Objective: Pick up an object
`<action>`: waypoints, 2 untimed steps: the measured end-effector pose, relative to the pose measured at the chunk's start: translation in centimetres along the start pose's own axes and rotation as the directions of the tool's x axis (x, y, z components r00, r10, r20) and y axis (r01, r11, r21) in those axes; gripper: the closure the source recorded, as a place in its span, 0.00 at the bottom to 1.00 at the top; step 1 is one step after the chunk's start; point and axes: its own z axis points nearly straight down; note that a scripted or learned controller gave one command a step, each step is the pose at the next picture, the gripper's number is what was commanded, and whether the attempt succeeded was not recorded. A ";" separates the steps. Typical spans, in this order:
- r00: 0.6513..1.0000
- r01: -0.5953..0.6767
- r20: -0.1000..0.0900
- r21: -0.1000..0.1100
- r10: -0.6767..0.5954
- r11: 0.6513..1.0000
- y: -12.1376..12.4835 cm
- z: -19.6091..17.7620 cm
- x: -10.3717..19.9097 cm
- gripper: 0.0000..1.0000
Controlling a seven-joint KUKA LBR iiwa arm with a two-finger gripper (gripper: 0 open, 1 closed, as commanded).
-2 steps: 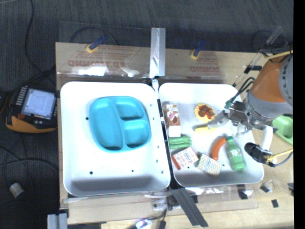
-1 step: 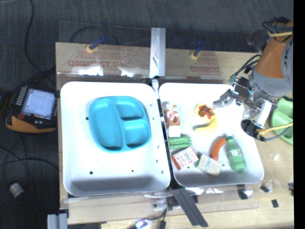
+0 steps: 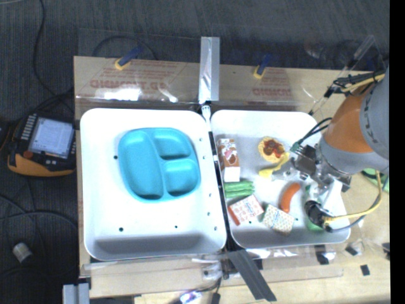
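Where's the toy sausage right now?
The sausage lies in the right bin, beside the gripper, above the checkered block.

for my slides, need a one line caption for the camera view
Grey arm reaches into the right bin of toy food; blue divided tray sits in the left bin.

The tan wooden surface (image 3: 297,84) carries two shallow white bins touching side by side, the left bin (image 3: 95,189) toward nine o'clock and the right bin (image 3: 253,120) toward three o'clock. At twelve o'clock a clear plastic sheet (image 3: 145,81) with reddish lettering lies flat on the surface, pinned by two blue-and-yellow clamps (image 3: 128,58), and a silvery upright strip (image 3: 209,68) stands where the bins meet. At six o'clock, pale rails (image 3: 152,272) run along the surface's edge.
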 end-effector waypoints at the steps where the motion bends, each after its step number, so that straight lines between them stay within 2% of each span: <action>1: 0.998 -0.053 -0.033 -0.044 0.051 0.998 0.8 2.4 -1.3 0.00; 2: 0.998 -0.064 -0.025 -0.041 0.063 0.997 -1.1 3.2 -2.1 0.00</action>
